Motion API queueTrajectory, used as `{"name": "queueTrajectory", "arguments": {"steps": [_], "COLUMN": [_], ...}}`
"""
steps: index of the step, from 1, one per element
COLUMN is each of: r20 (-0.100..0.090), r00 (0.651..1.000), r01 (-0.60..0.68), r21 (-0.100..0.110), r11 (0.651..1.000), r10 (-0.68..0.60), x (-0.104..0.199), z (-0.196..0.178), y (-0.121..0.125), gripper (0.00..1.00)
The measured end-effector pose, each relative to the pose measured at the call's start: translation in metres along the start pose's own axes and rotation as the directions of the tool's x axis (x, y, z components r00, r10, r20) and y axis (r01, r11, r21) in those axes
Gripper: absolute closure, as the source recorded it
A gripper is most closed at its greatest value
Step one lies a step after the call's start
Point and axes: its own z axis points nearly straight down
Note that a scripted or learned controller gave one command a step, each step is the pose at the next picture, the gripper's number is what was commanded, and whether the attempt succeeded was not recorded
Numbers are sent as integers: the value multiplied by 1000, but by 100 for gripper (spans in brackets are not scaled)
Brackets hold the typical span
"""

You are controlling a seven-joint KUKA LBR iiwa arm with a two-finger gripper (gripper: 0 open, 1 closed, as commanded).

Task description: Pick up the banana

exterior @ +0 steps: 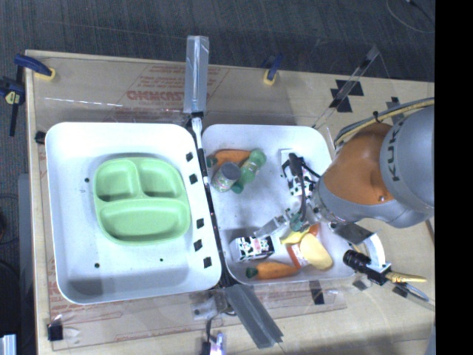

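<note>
Camera view: grey arm with orange band over right white bin (325, 143). Two-finger gripper (297, 220) low, touching or just above curved yellow banana (314, 251) at bin's near right edge, beside orange carrot (275, 271). Finger state unreadable. Approach/grasp step; next needs jaws straddling banana, then closure, lift.

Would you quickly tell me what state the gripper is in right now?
Gripper: low in the right bin, just above the banana; cannot be told whether open, closed or holding anything.
</note>
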Motion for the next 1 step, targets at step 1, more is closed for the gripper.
{"name": "queueTrajectory", "arguments": {"steps": [1], "r20": [-13], "r00": [1000], "r01": [-8], "r21": [28], "r11": [1000], "r10": [8], "x": [1], "z": [-57], "y": [-10], "gripper": [0]}}
